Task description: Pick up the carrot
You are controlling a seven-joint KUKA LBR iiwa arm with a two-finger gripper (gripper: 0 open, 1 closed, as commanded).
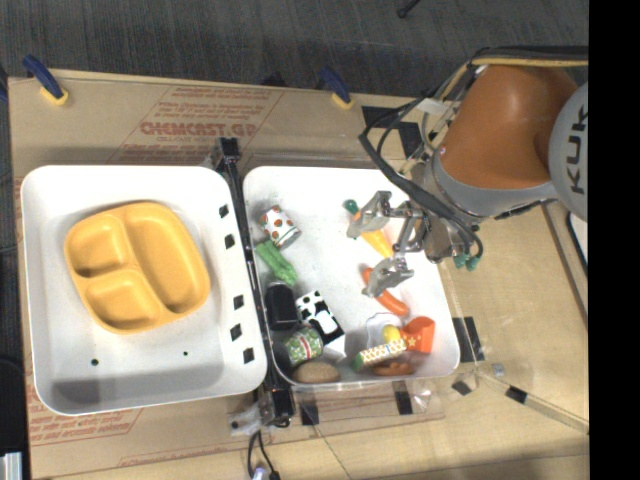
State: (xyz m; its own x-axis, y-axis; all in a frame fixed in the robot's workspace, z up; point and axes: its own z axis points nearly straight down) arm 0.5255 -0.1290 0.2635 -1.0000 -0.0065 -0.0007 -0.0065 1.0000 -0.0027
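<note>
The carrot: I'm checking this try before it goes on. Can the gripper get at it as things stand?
Probably yes. The gripper hangs open right over the carrot in the right bin, one finger either side of it, nothing lying on top. The red cup sits close by, but apart.

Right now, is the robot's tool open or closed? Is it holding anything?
The tool is open, hanging over the carrot in the right bin, holding nothing.

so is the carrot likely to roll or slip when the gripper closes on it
Probably somewhat. The carrot looks like smooth, tapered toy plastic, so it may squirt sideways or roll. It seems small and stiff, likely light. The gripper sits with its fingers spread right over it in the right bin.
</note>
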